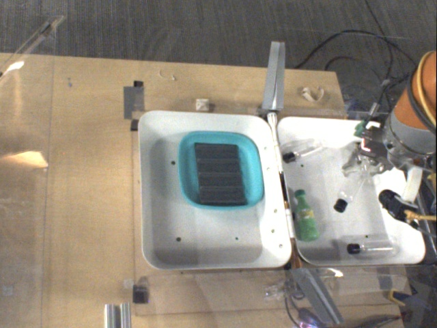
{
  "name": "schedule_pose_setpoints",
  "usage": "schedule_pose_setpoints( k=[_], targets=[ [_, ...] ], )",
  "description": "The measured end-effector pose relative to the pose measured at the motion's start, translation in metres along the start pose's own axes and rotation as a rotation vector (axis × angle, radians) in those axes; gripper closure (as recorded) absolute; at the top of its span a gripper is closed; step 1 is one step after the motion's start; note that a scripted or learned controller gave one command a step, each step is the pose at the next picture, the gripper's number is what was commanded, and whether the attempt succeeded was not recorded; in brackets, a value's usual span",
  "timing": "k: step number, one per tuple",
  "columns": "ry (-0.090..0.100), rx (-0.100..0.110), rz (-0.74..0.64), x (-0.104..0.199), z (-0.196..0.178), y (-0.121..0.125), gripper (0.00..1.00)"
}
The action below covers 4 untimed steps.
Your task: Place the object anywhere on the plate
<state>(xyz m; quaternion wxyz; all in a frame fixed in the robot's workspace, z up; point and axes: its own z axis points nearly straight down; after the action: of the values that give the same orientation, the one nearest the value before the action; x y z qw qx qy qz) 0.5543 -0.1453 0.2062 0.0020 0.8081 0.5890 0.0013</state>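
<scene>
Bins: two, white, shallow, smooth plastic, side by side on wooden desk point(75, 183). Plate point(254, 169): one, teal, rounded square, sitting in left bin point(160, 238), carrying one dark ribbed slab point(220, 174). Green bottle point(305, 216): one, lying in right bin point(403, 255) by its left wall, well apart from plate. Clear tubes with black caps: three, namely upper tube point(302, 152), middle tube point(341, 202), lower tube point(371, 249); bodies nearly lost against white floor. Claw point(367, 157) near right bin's upper right, blurred; spread or pressed together, cannot tell. Arm point(420, 111) cut off at edge.
</scene>
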Motion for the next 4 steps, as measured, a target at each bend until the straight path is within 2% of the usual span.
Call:
schedule_pose_setpoints(
  k=[1,2,3,4],
  targets=[
    [0.002,0.000,-0.122,0.037,0.019,-0.013,1.00],
    [0.002,0.002,-0.262,0.090,0.022,-0.061,1.00],
    [0.002,0.001,-0.261,0.089,0.021,-0.061,0.00],
    [0.002,0.000,-0.250,0.152,0.021,-0.055,0.00]
  ],
)
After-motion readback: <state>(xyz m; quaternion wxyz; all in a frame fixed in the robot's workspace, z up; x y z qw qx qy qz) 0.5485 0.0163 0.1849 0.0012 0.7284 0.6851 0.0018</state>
